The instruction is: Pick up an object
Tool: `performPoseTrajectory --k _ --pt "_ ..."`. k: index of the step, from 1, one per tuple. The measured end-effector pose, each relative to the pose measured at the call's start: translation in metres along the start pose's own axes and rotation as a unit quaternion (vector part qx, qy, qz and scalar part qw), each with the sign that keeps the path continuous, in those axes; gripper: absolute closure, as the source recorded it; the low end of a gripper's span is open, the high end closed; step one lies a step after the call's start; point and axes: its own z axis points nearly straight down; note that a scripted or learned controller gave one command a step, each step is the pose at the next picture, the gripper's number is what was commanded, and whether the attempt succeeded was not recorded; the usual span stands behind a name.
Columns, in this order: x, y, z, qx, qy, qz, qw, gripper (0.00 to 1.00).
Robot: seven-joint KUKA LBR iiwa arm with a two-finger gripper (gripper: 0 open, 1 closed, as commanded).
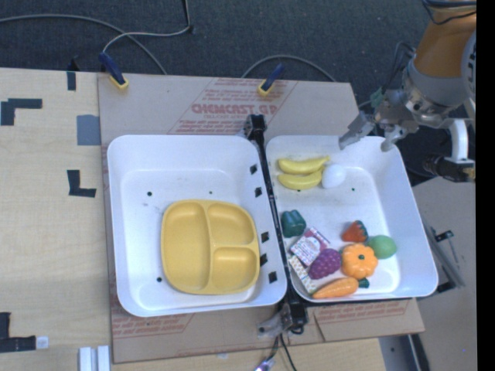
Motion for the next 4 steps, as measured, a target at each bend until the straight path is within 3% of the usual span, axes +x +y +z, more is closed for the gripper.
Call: performPoseTrajectory --k 1,3,4 --pt "0.027 0.029 0.057 0.001 0.000 0.000 1.0000 0.00" --pt "0.053 0.029 0.171 0.000 0.000 0.000 1.0000 0.00" --pt "0.050 0.029 0.173 -0.001 0.000 -0.001 1.0000 0.00"
